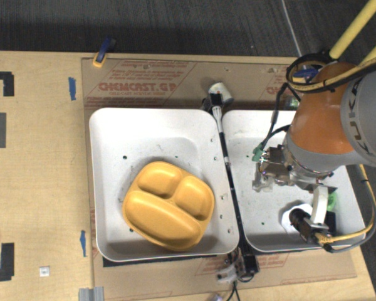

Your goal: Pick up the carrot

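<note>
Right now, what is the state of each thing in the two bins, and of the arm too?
yellow loaf-shaped thing, lying in the left bin, toward its near side, apart from the arm.
left bin, holding the yellow loaf-shaped thing.
right bin, under the arm.
arm, reaching over the right bin.
pincer, down over the right bin's middle.

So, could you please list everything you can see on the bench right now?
left bin: one, white, on the cardboard sheet
right bin: one, white, beside the left bin
lumpy loaf-shaped thing: one, yellow, in the left bin
cardboard sheet: one, brown, under both bins
clip: one, blue and yellow, at the sheet's far left corner
tape marks: two, blue, along the sheet's left edge
small piece: one, green, over the right bin by the wrist; cannot tell what it is
arm: one, grey with orange band, over the right bin
gripper: one, metal, above the right bin's floor
</note>
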Robot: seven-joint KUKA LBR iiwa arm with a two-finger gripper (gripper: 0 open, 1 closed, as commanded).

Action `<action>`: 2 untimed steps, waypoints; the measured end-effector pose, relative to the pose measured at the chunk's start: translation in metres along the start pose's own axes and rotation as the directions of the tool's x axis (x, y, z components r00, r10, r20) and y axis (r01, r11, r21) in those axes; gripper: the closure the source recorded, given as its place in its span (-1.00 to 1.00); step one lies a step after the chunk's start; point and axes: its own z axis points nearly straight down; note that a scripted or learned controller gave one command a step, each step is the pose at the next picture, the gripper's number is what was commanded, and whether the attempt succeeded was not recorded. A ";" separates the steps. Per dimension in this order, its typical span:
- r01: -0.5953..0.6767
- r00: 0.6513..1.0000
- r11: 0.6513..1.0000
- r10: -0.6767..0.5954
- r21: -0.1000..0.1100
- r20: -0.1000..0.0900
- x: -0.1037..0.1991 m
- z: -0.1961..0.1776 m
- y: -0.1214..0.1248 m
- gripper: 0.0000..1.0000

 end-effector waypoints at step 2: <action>-0.529 0.849 0.849 0.529 0.002 0.002 0.074 -0.052 -0.014 1.00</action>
